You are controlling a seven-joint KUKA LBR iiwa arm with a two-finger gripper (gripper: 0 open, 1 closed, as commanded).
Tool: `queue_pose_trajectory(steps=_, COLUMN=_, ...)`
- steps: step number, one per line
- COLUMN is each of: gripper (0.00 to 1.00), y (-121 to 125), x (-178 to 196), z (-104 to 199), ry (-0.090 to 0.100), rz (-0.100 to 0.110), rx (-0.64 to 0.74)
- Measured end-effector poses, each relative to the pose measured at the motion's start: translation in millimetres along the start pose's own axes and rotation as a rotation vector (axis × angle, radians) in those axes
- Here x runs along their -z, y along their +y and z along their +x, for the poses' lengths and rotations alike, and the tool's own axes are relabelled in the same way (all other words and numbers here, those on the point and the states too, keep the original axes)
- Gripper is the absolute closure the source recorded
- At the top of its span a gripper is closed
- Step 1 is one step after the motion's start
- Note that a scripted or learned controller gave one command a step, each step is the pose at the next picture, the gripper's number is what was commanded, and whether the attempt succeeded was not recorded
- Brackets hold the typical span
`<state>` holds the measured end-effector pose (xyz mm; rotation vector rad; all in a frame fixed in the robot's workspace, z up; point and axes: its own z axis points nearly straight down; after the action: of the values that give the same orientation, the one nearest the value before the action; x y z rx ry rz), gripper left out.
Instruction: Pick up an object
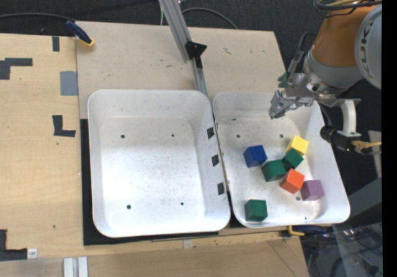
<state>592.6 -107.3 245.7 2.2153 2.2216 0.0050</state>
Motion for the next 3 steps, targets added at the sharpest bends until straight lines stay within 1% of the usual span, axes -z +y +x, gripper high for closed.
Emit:
queue_pose_trajectory(steps=1, gripper=1.0, y=0.9, x=29.0, z=0.4, ry=0.0, rz=0.003, rx=-0.001)
queue_pose_trajectory(steps=2, gripper=1.0, y=-0.9, x=9.9, z=47.4, ry=0.002, rz=0.008, rx=0.002)
queue_pose_trajectory(steps=3, gripper=1.0, y=0.2, x=12.4, z=102.8, ry=0.002, rz=0.006, rx=0.004)
